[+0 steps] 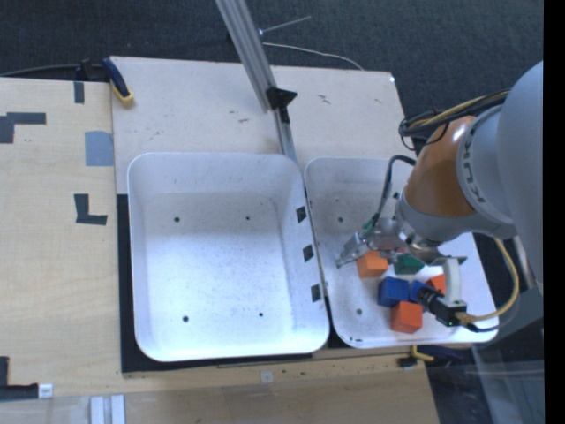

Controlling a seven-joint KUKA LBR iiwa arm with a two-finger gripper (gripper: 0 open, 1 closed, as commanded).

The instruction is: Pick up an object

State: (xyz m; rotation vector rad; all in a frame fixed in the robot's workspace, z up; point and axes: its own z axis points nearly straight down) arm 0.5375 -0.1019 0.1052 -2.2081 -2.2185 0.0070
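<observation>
Grey KUKA arm w/ orange band (441, 179) reaches down into the right shallow white plastic bin (340, 184); left shallow white plastic bin (221, 254) sits well off to the fingers' left side in camera view, across the shared rim; both on the pale wooden desk (53, 263).

Gripper (366, 246) is low over the right bin's floor; metal fingers (353, 253) look spread a little w/ nothing seen between them, though they're small and blurred, so that's approx.

Likely target: small orange block (372, 264), just beside the fingers on the side towards the bench's near edge, prob. touching; blue block (397, 291) and second orange-red block (407, 317) lie further that way; small green piece (410, 261) beside them, partly under the wrist.

Judgement: block looks rigid, light, not fragile; flat faces should grip OK, maybe a bit slick; take it across two opposite flat sides, centred, clear of the blue neighbour.

Orientation: block looks roughly cubic, lying flat; long axis, if any, can't be told at this size.
</observation>
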